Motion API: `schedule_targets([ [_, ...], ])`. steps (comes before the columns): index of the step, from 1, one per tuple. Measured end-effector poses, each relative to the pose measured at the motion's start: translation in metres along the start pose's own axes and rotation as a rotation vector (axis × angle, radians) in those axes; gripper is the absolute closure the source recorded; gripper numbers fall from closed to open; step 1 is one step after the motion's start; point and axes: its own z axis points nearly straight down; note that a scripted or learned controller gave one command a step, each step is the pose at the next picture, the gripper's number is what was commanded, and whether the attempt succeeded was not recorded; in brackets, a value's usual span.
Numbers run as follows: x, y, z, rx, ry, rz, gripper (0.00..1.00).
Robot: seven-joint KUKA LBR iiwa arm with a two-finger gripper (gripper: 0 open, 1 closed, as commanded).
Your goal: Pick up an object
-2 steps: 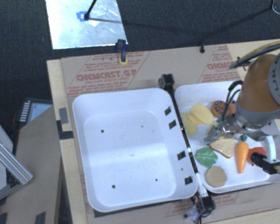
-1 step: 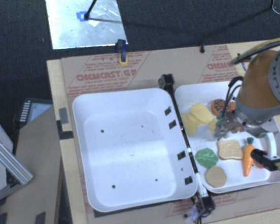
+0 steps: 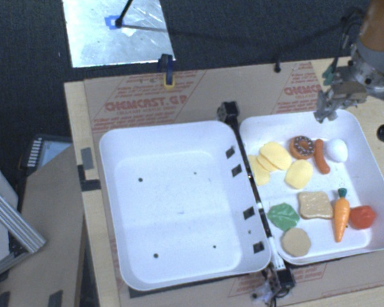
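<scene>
While the grey arm with orange band (image 3: 377,37) reaches in from the right, its wrist sits over the far right corner of the right shallow white plastic bin (image 3: 379,191), tilted down toward the bin's back rim. Two-finger gripper (image 3: 327,112) hangs at that back rim, near the top edge; can't tell if it's apart or together, too small/dark. Nothing seen clamped in it.

Objs all lie in the right bin, none touching the gripper:
- brown ring doughnut w/ sprinkles (image 3: 302,146), nearest the gripper, just below it
- red-orange sausage (image 3: 321,157) beside the doughnut, upright-ish
- white egg (image 3: 337,150) just right of the sausage
- pale yellow potato-chip slices (image 3: 270,158) at bin's left side, overlapping
- yellow lemon-like lump (image 3: 299,174) under the doughnut
- green leafy piece (image 3: 283,215) lower left
- tan toast slice (image 3: 315,205) mid bin
- round beige cookie (image 3: 296,242) at the near edge
- orange carrot w/ green top (image 3: 340,215) right of the toast, touching it
- red tomato (image 3: 362,217) just right of the carrot

Left shallow white plastic bin (image 3: 177,204) adjoins the right one, joined along the black clips in the middle. Both sit on a brown cardboard sheet (image 3: 149,95).
</scene>
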Motion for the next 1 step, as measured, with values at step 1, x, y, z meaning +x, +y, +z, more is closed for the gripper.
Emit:
schedule_targets([
  [1, 0.0250, 0.0539, 0.0004, 0.013, 0.003, 0.000, 1.00],
])
